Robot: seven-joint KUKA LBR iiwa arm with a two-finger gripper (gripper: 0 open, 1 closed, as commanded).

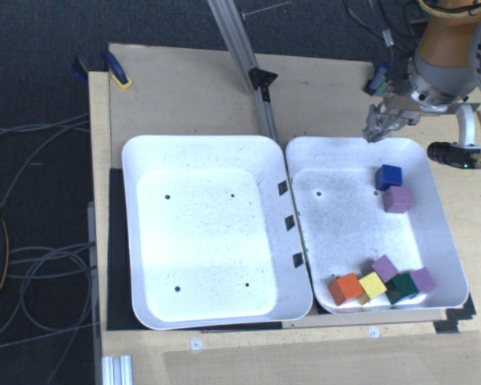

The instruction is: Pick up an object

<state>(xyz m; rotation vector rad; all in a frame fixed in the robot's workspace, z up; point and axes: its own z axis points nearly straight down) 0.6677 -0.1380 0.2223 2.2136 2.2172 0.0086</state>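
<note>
Hovering end effector [378, 128], grip state unreadable, above right bin's [433, 215] far rim, blue cube [389, 176] nearby.

Bench [184, 95] under me: tan board. Two shallow white bins lie on it side by side, rims touching at centre: left bin [132, 215], right bin [441, 239]. Blue-yellow clamp [115, 68] grips far-left corner. Grey slanted pole [239, 46] meets bench betw. bins at far edge.
</note>
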